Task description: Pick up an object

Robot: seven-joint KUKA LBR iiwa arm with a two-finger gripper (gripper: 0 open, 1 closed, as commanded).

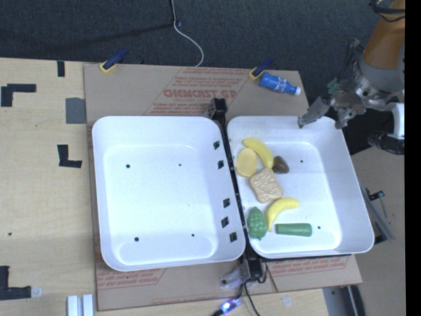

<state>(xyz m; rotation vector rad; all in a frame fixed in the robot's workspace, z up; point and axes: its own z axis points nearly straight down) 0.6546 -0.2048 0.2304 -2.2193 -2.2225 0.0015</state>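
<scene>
The right bin [329,176] holds several toy foods: a yellow banana [259,152], a pale yellow round piece [246,162], a small brown piece [281,165], a tan cracker [266,185], a second banana [281,208], a green broccoli [256,224] and a green cucumber [293,229]. My gripper [325,114] hangs above the bin's far right rim, open, with its two fingers spread apart and nothing between them. It stands well clear of the foods, up and to the right of them.
The left bin [158,189] lies beside the right one, joined by a black hinge strip [227,176]. A blue bottle-shaped clamp [279,83] lies on the cardboard behind the bins. A cable [187,35] runs down the back.
</scene>
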